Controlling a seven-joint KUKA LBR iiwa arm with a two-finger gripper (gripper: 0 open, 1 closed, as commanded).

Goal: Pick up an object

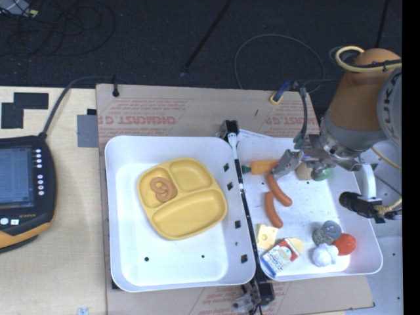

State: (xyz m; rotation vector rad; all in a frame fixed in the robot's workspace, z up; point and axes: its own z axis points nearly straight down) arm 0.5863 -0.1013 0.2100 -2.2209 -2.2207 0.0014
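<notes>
Gripper (pixel 296 163) of mine hangs over the far part of the right bin (pixel 367 258), near its far edge. One grey finger (pixel 286 163) sticks out toward the wall between the two bins. I cannot tell if my fingers are wide or narrow, and I see nothing held between them. My grey arm with its orange band (pixel 361 87) comes in from the right side.

Right by my finger, near the far left corner of the right bin, lies an orange carrot (pixel 262 167). Its end is just beside my finger, but I cannot tell if they touch. Two sausages lie a bit nearer to the front. The first sausage (pixel 278 190) is slanted and sits just under my gripper. The second sausage (pixel 272 210) is just beside it, closer to the front edge.

At the front left corner of the right bin there is a yellow cheese piece (pixel 266 233) and a small white carton (pixel 278 257) touching it. Near the front right corner sit a grey round thing (pixel 327 231), a white ball (pixel 321 256) and a red tomato (pixel 345 244), all close together.

In the left bin (pixel 125 254) a yellow plate (pixel 190 209) with three parts lies in the middle. A pretzel (pixel 161 188) sits in the plate's far left part.

A tablet with an orange edge (pixel 23 182) lies on the bench well to the left of the bins.
</notes>
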